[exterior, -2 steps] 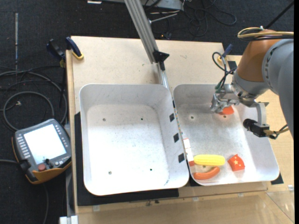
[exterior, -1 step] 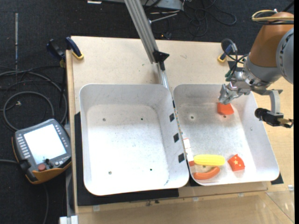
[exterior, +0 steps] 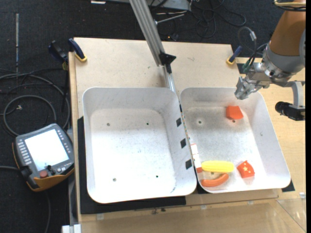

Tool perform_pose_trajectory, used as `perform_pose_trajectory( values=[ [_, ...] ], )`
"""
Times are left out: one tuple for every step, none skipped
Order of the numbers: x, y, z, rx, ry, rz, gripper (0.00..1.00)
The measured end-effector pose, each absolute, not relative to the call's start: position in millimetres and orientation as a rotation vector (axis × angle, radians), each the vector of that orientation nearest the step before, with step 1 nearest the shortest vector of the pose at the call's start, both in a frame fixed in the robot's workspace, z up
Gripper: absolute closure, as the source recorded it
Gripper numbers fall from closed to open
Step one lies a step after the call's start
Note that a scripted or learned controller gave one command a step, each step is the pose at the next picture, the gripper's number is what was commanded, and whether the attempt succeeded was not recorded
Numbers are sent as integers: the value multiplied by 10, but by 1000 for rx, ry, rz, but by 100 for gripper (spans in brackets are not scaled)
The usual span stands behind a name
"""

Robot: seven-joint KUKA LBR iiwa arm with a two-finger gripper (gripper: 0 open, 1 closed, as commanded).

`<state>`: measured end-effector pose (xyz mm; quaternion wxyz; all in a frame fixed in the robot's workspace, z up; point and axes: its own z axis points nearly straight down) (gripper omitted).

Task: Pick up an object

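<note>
Bring the gripper (exterior: 243,92), whose state you cannot tell from here, straight down over the orange block (exterior: 234,112) just beside it, centring before you close.

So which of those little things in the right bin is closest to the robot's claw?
The orange block, alone near the bin's far side, just below the gripper. The yellow piece, curved orange-red piece and small red block cluster along the near edge.
</note>
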<state>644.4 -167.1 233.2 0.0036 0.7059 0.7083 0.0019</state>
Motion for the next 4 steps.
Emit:
perform_pose_trajectory(
  values=[
    [6334, -1139, 2231, 2214, 2231, 1, 100],
    [6189, -529, 2311, 2213, 2233, 2, 100],
    [5944, -48, 2300, 2215, 2233, 0, 100],
    [5811, 444, 2217, 2215, 2232, -1, 100]
  ],
)
